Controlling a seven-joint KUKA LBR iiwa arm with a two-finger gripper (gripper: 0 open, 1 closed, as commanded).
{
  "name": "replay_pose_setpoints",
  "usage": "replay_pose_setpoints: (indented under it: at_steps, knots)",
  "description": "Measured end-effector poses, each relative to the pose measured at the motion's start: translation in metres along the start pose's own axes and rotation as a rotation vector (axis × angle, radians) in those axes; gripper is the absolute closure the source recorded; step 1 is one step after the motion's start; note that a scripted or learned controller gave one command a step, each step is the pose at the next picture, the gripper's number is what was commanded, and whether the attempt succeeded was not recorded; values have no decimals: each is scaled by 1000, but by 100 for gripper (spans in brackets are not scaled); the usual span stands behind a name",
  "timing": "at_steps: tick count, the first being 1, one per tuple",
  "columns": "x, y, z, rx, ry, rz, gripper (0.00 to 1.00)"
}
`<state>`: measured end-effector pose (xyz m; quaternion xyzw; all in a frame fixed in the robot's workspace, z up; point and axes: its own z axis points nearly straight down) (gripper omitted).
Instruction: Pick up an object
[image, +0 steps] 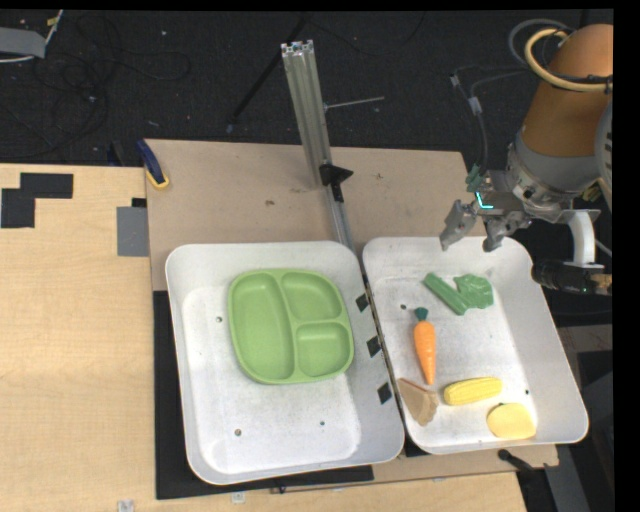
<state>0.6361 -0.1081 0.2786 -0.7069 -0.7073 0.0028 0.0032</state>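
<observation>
Now, plenty to miss here: carrot (425, 352), corn (472, 390) and lemon (511, 421) lying close together in the right bin (560, 350), easy to nudge rather than grab. Green broccoli (463, 293) nearest. Gripper (478, 231) hovering over the bin's far edge, fingers spread, holding nothing. Arm (560, 120) reaching in from the right, wrist down.

No text, label, brand, number or sign can be read anywhere.
</observation>
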Motion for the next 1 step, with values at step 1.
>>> replay_pose_setpoints:
  at_steps: [1]
  knots:
    - [0,1,-3,-6,0,-1,0]
